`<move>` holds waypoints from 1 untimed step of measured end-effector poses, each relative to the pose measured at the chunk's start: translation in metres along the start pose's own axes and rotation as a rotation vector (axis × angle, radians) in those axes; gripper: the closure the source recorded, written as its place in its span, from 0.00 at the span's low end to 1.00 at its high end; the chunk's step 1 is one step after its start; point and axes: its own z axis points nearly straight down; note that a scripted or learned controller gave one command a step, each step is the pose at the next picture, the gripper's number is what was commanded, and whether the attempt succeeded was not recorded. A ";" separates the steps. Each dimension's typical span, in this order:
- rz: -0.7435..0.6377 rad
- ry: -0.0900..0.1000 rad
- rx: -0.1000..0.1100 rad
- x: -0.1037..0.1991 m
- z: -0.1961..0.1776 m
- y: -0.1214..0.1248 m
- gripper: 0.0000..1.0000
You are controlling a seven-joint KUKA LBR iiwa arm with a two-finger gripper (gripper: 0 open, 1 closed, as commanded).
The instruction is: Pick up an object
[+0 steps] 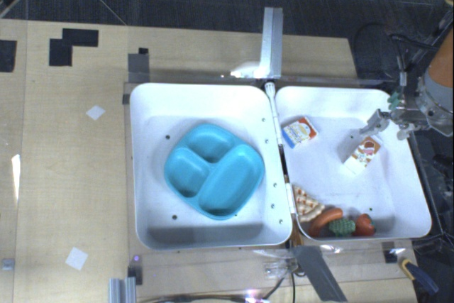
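Note:
My gripper (374, 125) hangs over the right bin (418, 184), near its back right part, on the grey arm (434, 92) that comes in from the right. Just below and left of it a small white and red carton (364, 152) lies tilted on the bin floor. I cannot tell whether the gripper touches it. A second small carton (299, 131) with an orange picture lies near the bin's left wall. Along the front wall lie a waffle piece (306, 203), an orange sausage (325, 218), a green toy (342, 227) and a red toy (364, 224).
The left bin (149, 152) holds a blue divided plate (214, 170). A metal post (272, 42) stands behind the seam between the bins. Cables run at the right edge of the bench.

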 end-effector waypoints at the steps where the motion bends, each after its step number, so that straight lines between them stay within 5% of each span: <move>1: 0.029 -0.002 -0.003 0.001 -0.138 0.002 0.00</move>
